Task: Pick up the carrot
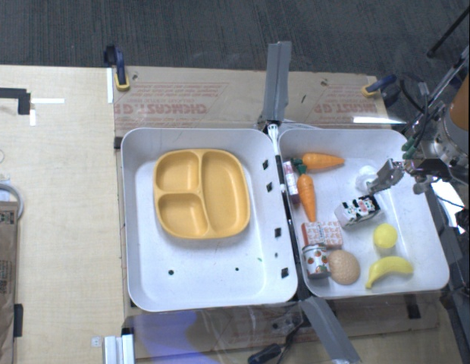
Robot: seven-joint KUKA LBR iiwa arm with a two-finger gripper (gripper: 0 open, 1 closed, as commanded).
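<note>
Two orange carrots lie in the right bin (424, 226). One carrot (323, 160) rests crosswise near the bin's back left corner, its green end to the left. The other carrot (306, 196) lies lengthwise just below it, along the left wall. My gripper (386, 176) reaches in from the right and hangs over the middle right of this bin, well to the right of both carrots. It is close above a black and white toy (358, 209). Nothing orange is at its tip.
The right bin also holds a pink box (323, 233), a small can (315, 259), a tan ball (343, 267), a lemon (385, 236) and a banana (389, 269). A yellow divided plate (202, 193) sits in the left bin (144, 279).
</note>
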